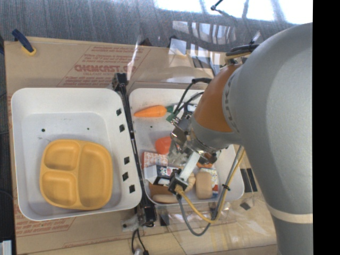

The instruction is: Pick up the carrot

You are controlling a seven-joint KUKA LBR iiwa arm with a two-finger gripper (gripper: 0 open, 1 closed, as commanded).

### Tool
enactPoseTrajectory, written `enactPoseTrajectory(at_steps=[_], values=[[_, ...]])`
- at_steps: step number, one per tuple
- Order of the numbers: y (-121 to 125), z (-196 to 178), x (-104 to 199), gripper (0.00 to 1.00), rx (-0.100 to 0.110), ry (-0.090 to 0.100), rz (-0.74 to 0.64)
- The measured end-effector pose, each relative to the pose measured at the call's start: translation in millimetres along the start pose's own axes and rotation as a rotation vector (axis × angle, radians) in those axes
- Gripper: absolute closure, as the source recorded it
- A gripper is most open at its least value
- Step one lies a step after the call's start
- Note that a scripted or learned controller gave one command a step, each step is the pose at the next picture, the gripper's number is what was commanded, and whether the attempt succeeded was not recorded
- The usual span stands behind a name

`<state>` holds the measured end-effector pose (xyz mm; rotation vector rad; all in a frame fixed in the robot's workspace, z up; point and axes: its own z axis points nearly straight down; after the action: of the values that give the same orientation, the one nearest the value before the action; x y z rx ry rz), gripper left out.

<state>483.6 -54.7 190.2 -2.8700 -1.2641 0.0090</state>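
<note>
The carrot [150, 111], orange with a green top pointing right, lies on its side near the far left corner of the right bin [139, 102]. My gripper [177, 135] hangs low over the middle of that bin, just right of and nearer than the carrot, apart from it. The grey arm with its orange band hides the bin's right half.
A red-orange item [163, 145] lies next to the gripper. Nearer the front sit a red and white packet [154, 159], a brown piece [164, 197] and a tan block [203, 185]. A yellow divided plate [77, 173] rests in the left bin [32, 105].
</note>
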Motion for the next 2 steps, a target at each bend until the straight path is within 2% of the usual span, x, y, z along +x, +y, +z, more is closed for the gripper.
enactPoseTrajectory(at_steps=[1,2], values=[[-37.7,0.0,60.3,1.00,-0.001,0.001,0.215],[-52.3,-78.6,111.2,1.00,-0.005,0.007,0.616]])
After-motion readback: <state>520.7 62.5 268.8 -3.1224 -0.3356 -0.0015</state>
